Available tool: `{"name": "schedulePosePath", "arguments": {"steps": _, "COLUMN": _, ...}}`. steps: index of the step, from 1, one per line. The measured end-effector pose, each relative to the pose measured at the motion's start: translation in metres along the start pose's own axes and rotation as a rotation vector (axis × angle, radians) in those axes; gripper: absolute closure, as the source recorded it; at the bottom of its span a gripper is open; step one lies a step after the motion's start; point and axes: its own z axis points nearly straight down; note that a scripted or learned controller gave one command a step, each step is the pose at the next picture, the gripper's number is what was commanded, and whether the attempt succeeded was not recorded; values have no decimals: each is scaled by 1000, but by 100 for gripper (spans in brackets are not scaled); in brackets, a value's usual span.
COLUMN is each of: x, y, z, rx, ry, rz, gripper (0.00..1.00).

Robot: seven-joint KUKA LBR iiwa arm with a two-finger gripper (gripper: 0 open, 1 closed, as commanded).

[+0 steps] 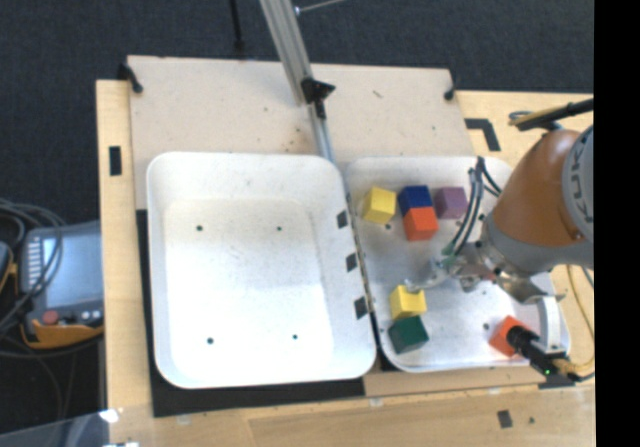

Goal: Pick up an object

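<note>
A robot arm reaches over the right bin. Its end effector, grip state impossible to tell, hovers just above a yellow block stacked beside a green block.

Smooth white plastic bins, matt wooden bench, metal rail

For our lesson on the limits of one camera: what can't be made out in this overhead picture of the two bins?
- End effector: too small and blurred to read its state; the arm's wrist covers part of it.
- Right bin: the arm hides its right side.
- Orange block: partly covered by a black part beside it.
- Purple block: cables cross its right edge.
</note>
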Motion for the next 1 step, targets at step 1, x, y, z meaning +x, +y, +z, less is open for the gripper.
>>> {"name": "schedulePosePath", "arguments": {"steps": 1, "x": 1, "y": 1, "z": -8, "rx": -2, "ry": 4, "rz": 8, "gripper": 100}}
